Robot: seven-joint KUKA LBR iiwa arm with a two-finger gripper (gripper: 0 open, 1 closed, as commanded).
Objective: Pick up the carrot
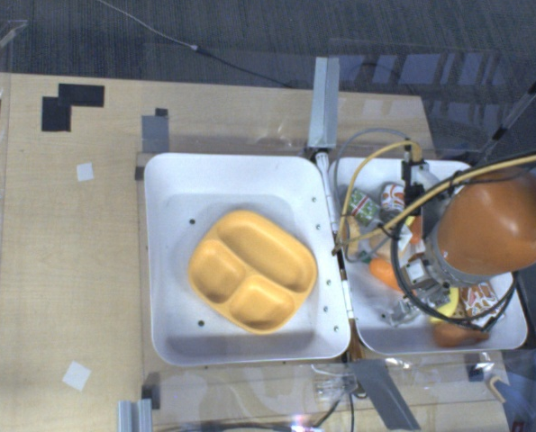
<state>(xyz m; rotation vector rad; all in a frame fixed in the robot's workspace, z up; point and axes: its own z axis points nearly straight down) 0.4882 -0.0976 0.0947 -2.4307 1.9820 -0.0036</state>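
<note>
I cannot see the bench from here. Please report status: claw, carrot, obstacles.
Claw low in right bin, fingers hidden by arm. Carrot lies beside it, not gripped. Cables and small packets crowd around it.

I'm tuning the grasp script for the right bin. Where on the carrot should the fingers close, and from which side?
Only a short orange stretch of the carrot shows, lying flat in the right bin beside the arm's wrist, with cables crossing it. I'd probably grip that exposed stretch across its narrow width, coming straight down from above. The rest is hidden under the arm.
</note>
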